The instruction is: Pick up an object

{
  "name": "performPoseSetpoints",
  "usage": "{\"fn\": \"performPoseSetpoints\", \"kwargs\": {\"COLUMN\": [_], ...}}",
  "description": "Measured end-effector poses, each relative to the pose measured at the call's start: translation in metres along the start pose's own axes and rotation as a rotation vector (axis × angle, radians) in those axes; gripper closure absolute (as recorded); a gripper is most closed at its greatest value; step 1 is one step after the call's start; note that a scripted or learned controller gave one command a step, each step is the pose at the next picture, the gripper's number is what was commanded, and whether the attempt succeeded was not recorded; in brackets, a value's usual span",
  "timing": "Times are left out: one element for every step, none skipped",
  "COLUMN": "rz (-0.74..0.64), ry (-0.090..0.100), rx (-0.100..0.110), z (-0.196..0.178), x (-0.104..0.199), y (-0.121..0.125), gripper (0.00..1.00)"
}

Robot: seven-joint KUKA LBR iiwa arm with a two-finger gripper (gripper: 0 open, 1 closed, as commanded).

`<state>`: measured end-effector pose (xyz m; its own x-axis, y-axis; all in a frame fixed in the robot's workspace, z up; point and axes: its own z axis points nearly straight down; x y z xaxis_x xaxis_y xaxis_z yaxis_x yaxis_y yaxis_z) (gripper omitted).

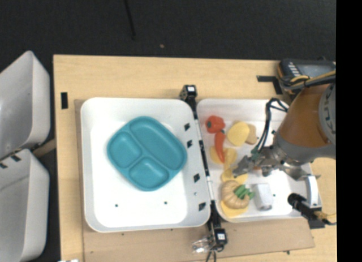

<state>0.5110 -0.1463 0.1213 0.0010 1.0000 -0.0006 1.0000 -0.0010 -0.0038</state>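
Tan pastry toy (232,194) beside grey cylinder (263,195); no readable writing.

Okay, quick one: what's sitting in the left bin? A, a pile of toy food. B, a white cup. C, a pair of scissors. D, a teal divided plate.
D: the teal divided plate lies alone in the left bin, while the toy food is all in the right bin by the hand.
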Motion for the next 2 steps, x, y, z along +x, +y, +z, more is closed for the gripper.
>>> {"fn": "performPoseSetpoints", "kwargs": {"rz": [0.001,0.007], "ry": [0.0,0.0], "rx": [-0.003,-0.006], "z": [0.021,0.01], "x": [-0.001,-0.002], "y": [0.0,0.001], "gripper": [0.0,1.0]}}
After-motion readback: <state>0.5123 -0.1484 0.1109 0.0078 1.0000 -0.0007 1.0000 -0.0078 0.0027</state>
